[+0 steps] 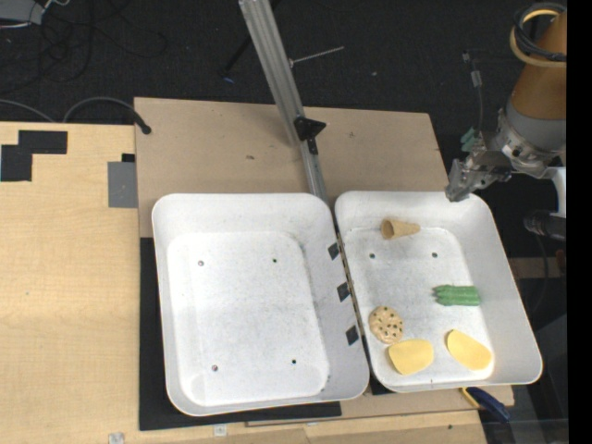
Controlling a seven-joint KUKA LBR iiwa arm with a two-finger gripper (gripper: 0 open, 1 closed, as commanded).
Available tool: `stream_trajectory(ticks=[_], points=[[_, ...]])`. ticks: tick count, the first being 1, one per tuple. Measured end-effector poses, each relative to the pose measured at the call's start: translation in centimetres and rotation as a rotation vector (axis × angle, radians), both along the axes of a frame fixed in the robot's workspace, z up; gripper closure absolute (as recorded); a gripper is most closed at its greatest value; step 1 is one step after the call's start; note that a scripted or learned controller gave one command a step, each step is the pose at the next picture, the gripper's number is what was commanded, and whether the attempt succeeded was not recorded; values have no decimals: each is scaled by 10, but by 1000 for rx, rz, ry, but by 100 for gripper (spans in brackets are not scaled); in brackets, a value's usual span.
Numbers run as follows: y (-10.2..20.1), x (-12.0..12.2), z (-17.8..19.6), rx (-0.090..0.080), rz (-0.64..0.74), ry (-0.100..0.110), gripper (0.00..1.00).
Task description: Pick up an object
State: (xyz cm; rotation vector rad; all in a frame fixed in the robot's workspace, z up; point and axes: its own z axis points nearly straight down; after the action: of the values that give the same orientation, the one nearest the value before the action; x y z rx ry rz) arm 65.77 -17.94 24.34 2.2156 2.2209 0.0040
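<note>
Grey arm (532,137), orange band, black cables.

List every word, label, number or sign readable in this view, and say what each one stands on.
None can be read. The two white bins, left and right, bear no print. The cone, green piece, cookie and two yellow pieces carry no marks. The black shapes on the wooden bench are plain patches, not letters. Nothing legible stands on the arm or its pincer.
</note>
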Motion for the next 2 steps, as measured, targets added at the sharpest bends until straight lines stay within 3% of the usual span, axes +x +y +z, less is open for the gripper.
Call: stream_trajectory(ticks=[1, 2], points=[[-1, 0, 33, 1, 0, 2, 100], [51, -26, 35, 4, 1, 8, 100]])
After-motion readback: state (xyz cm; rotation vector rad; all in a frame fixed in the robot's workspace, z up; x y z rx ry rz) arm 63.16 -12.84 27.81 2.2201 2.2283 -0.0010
